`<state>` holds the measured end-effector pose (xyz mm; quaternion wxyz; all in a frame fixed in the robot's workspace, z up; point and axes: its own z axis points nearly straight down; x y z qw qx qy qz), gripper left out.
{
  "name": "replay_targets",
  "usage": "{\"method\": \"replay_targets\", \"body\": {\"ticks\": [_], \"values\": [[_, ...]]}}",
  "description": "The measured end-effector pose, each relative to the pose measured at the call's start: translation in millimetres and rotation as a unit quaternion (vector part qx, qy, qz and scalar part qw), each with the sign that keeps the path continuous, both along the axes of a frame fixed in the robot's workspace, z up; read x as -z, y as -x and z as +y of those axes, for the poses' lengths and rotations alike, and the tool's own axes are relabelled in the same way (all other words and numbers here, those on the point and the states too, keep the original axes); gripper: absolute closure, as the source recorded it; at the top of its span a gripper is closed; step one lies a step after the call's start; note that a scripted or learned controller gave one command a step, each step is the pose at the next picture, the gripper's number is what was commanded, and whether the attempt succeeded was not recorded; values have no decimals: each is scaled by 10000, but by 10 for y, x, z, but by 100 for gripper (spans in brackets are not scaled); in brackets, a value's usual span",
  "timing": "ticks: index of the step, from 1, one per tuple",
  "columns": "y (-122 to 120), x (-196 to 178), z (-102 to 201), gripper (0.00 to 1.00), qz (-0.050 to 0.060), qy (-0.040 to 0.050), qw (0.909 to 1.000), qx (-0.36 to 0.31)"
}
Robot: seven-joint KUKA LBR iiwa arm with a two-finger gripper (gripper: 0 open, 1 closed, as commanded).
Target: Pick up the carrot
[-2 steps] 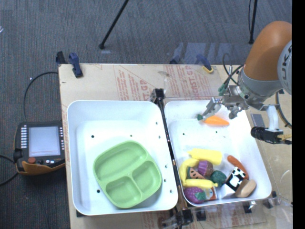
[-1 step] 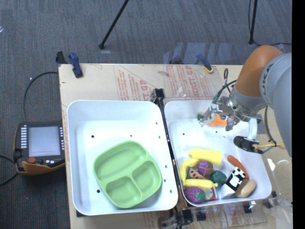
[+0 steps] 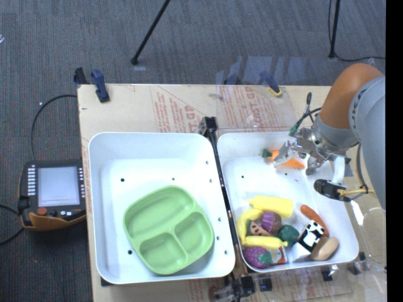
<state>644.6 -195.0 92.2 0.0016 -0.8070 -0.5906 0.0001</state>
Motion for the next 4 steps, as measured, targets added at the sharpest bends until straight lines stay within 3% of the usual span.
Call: {"method": "replay_targets", "body": {"ticks": [1, 2, 3, 4], "values": [[-12, -111, 12, 100, -3, 2, 10000, -29], [750, 59, 275, 100, 10, -11, 9875, -1576], [532, 47, -164, 100, -4, 5, 9906, -1366], [530, 53, -124, 0, 2, -52, 9907, -1361]]}}
